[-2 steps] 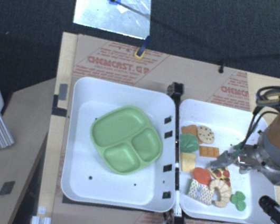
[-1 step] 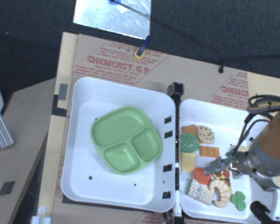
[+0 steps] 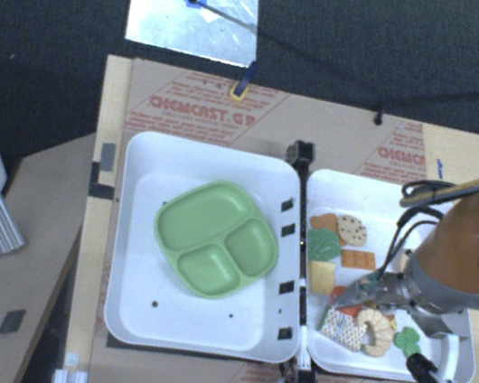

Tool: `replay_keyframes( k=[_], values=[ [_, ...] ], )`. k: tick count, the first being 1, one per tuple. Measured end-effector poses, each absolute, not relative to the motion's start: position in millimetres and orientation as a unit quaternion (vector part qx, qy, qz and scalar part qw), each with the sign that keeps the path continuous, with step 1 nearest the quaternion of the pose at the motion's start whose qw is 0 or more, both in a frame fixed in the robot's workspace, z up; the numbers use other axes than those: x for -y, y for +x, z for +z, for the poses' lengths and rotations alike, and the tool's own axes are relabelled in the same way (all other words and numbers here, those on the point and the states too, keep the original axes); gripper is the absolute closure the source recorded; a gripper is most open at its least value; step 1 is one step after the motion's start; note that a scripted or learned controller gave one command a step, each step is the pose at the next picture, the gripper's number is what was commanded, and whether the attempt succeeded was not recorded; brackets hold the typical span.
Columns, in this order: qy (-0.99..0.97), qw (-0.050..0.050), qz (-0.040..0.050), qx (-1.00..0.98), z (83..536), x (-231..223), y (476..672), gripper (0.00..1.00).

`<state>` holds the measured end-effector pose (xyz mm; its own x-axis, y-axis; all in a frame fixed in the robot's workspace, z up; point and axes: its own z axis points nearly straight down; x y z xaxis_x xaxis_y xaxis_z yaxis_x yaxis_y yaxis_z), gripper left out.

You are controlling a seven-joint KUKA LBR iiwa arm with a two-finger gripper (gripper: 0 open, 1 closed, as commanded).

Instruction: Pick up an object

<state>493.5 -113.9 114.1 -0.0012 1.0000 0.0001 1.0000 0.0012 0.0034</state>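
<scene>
Gripper (image 3: 357, 297) low over toys (image 3: 353, 325) — grasp unclear.

The bench (image 3: 200, 101) is covered by a brown cardboard sheet (image 3: 343, 126) printed with red lettering. Two shallow white bins are set on it side by side, touching along a black-clipped seam. The left bin (image 3: 139, 214) is seen nearer the middle, the right bin (image 3: 376, 196) beside it. A small yellow clip (image 3: 238, 92) is seen at the sheet's far edge.

dark carpet floor (image 3: 47, 33) around a cardboard-topped bench (image 3: 341, 135)
</scene>
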Motion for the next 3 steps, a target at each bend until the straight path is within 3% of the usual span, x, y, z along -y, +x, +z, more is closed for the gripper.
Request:
replay_keyframes(
  k=[1,2,3],
  values=[
    [0.707,0.002,0.0021,-0.707,92,115,496.1,0.0],
    [0.708,0.012,0.0033,-0.706,100,119,499.4,1.0],
    [0.707,0.0,0.0,-0.707,147,127,493.8,1.0]
  ],
)
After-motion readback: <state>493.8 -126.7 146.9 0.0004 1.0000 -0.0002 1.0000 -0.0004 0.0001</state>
